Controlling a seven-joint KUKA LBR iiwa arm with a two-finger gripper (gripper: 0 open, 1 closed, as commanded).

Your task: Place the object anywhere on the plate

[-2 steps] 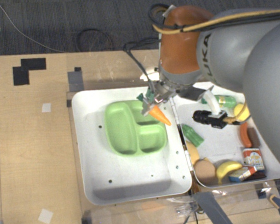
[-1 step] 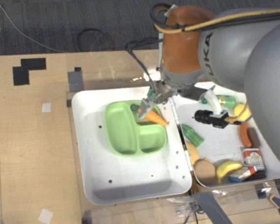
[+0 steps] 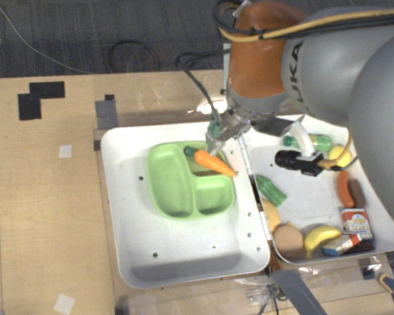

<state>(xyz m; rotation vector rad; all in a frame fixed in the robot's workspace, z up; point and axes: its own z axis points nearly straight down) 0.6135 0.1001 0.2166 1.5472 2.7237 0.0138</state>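
Tool (image 3: 216, 141) sits low over the left shallow white bin (image 3: 133, 215), at the far right corner of the light green divided plastic plate (image 3: 175, 183). Grey arm with orange band (image 3: 263, 57) comes down from the right, wrist tipped toward the plate.

Tool state: cannot tell. Its tip merges with the thick end of the orange toy carrot with green top (image 3: 215, 163), and the view does not resolve whether it is spread, pressed together or pinching the carrot.

Carrot position: lies at a slant across the plate's right-hand side, green top toward the far rim just under the tool, pointed end reaching the near-right rim beside the wall between the bins. Resting on the plate or hanging just above it: not clear from this angle.

Judgement: placing step, at or close to release. The slant probably follows from a grasp at the thick end, so the point trails lower. Risk: the point overhangs the rim, so the carrot may roll off toward the bin wall.

Right white bin (image 3: 305, 202) holds the other toy foods, a yellow banana (image 3: 322, 235) among them, well apart from the plate. Wooden bench (image 3: 49, 202) bears both bins.
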